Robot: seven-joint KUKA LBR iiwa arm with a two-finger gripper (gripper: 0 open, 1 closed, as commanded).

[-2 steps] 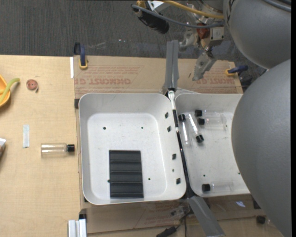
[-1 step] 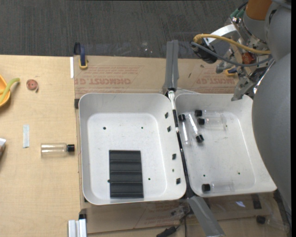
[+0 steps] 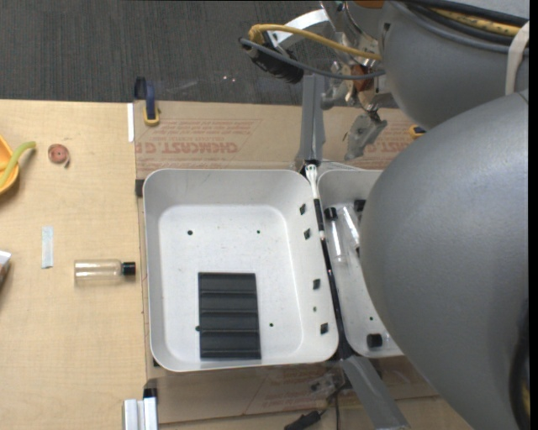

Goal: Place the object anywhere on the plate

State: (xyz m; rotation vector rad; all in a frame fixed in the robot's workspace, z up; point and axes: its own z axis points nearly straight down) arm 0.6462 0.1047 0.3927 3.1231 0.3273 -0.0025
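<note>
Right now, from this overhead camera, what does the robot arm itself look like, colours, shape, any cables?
The arm is a large, smooth, rounded grey body with a matte finish. Near the top, an orange band sits above the wrist. Yellow and black cables loop out beside metal hardware there.

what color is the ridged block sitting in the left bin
Black, or a very dark grey. The ridged block shows best in the camera view, against the white left bin.

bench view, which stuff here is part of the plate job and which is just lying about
For the job:
- black ridged plate in the left bin

Lying about:
- clear bottle on the bench
- small pink disc
- orange and yellow thing at the left edge
</note>
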